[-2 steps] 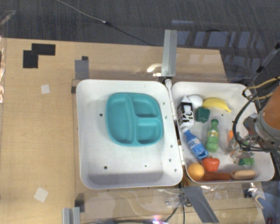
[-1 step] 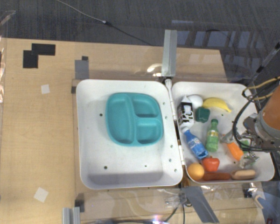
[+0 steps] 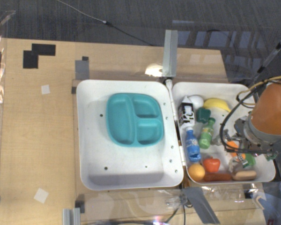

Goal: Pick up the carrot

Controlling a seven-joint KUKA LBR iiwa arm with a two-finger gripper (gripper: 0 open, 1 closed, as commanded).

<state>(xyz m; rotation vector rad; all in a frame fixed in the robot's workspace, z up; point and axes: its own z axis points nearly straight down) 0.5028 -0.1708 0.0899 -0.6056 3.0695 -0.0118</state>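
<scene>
1. Orange shows in a small patch at the arm's wrist: the carrot [image 3: 232, 145] lies in the right bin [image 3: 270, 175], under the arm's end and mostly hidden by it. Just a short bright-orange sliver is visible, so its long axis and the way it points cannot be told.
2. Nearest the camera along that bin's front wall lie an orange fruit [image 3: 196, 172], a dark red sausage-like piece [image 3: 218, 176], a tan bun-like piece [image 3: 244, 175] and, just behind them, a red pepper [image 3: 212, 164].
3. The tool [image 3: 238, 150] hangs low over the right part of this bin, right at the carrot; whether it is released or clenched cannot be told, since the grey wrist and black cables cover it.
4. Left of it stand a blue bottle [image 3: 192, 145] and a green bottle [image 3: 206, 135], lying side by side near the bin's dividing wall.
5. Farther back lie a black-and-white bottle [image 3: 187, 111], a dark green piece [image 3: 203, 114] and a yellow banana [image 3: 217, 104].
6. The left bin [image 3: 91, 125] holds a teal divided plate [image 3: 134, 119].
7. Both bins rest on the pale wooden surface [image 3: 33, 125].
</scene>
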